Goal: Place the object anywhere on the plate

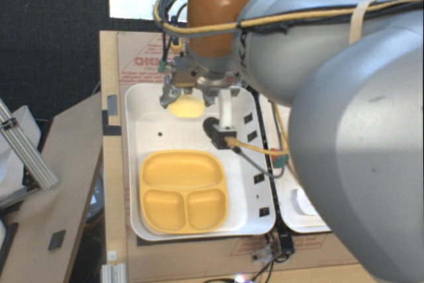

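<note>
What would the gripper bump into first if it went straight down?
Most likely the pale yellow lump right below the gripper, lying in the white bin. Whether they touch is hard to tell from this view.

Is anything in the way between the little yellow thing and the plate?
Nothing visible is. The pale yellow object lies at the back of the white bin, right under the end effector, and the yellow plate sits at the front. Between them is just bare bin floor with a tiny dark speck.
</note>
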`<state>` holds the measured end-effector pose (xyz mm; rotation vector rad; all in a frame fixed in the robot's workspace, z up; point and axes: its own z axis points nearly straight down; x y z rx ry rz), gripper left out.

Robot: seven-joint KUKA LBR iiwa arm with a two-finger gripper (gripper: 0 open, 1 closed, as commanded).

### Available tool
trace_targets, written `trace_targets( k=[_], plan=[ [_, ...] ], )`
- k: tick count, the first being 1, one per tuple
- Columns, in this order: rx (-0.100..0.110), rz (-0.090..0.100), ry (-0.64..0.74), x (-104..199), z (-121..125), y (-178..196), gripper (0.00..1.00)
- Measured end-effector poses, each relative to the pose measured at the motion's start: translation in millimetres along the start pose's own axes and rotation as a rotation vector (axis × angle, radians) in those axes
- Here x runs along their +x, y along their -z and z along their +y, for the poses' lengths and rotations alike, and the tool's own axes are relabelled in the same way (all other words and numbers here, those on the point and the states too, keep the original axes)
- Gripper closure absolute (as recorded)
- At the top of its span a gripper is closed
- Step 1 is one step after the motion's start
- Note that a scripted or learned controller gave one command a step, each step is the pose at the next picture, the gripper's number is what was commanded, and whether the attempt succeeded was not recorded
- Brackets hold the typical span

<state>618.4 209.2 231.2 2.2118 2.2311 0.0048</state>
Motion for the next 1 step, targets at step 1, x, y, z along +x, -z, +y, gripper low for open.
trace_targets(
  k=[1],
  plan=[
    [0.001,-0.001,-0.004,-2.8,0.3,-0.4,0.0]
  ],
)
